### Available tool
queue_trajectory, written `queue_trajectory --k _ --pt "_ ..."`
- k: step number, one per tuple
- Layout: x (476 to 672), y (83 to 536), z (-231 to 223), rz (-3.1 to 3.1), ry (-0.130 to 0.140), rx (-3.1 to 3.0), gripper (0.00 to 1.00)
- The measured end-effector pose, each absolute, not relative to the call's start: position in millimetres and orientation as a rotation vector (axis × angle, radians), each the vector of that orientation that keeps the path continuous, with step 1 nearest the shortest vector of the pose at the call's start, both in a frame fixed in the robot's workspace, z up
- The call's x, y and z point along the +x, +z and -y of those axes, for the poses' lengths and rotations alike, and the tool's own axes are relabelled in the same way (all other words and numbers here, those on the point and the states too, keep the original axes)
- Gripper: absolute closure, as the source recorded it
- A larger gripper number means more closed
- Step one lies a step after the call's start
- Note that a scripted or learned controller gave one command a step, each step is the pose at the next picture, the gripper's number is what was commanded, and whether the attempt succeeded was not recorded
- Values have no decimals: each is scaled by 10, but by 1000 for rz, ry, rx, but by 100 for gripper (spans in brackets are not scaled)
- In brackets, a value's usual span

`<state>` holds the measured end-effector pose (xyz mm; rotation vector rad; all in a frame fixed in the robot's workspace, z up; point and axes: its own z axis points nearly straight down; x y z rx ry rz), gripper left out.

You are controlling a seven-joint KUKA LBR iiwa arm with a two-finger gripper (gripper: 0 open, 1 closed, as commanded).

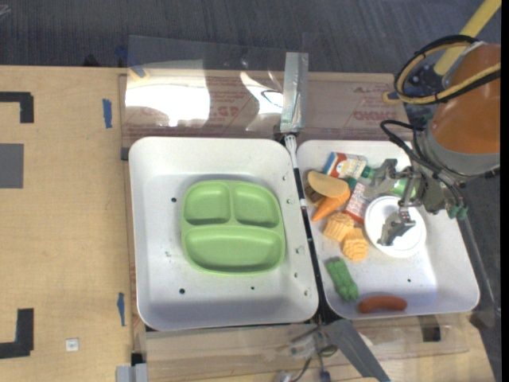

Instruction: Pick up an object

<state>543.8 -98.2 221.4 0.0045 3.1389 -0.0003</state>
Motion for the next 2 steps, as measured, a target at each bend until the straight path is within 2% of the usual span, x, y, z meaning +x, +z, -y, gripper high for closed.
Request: queue_trajectory --k 1,2 --pt "5092 1275 923 -3146 4 130 0" --pt "4803 1517 1528 -3115 0 402 0"
